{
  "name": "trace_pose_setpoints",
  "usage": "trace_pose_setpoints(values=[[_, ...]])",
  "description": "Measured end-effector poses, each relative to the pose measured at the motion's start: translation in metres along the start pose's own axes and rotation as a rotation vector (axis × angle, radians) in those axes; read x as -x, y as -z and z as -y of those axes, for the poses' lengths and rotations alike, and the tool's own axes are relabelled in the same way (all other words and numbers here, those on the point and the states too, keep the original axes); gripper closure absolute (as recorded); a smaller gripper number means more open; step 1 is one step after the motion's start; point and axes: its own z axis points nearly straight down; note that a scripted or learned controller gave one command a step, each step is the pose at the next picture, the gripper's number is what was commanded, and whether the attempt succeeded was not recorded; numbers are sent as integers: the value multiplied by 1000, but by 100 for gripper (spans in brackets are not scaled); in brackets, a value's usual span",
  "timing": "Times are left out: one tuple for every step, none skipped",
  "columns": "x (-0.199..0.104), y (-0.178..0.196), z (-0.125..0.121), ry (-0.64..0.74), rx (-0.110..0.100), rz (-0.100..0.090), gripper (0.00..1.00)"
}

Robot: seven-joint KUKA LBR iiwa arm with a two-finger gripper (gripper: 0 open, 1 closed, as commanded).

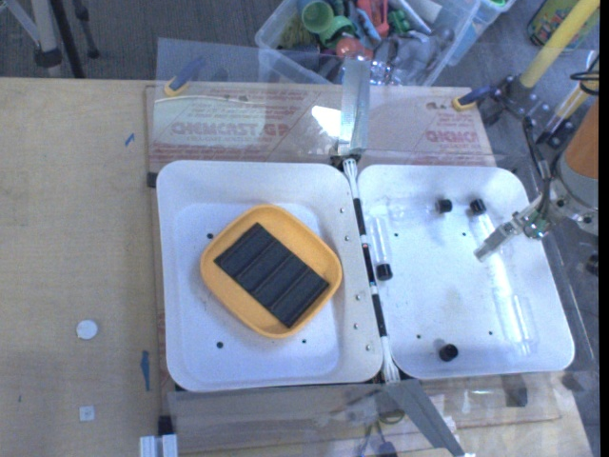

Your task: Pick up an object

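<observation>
A yellow dish with a black ribbed insert (271, 270) lies tilted in the left bin (181, 255). In the right bin (428, 293) lie clear, hard-to-see plastic items: one along the left wall with a black cap (383, 271) and one near the right side (512, 305). Small black pieces sit at the back (443, 205) (476, 206) and at the front (447, 352). My gripper (490, 244) reaches in from the right, low over the right bin's right half, just above the clear item there. I see nothing held in it.
A clear tub of colourful toys (381, 17) stands behind the bins. A metal divider strip (354, 112) and a clear sheet lie at the back. The wooden bench (76, 208) stretches to the left.
</observation>
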Motion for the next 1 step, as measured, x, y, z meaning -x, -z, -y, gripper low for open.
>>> trace_pose_setpoints(values=[[0, 0, 0, 0, 0, 0, 0]])
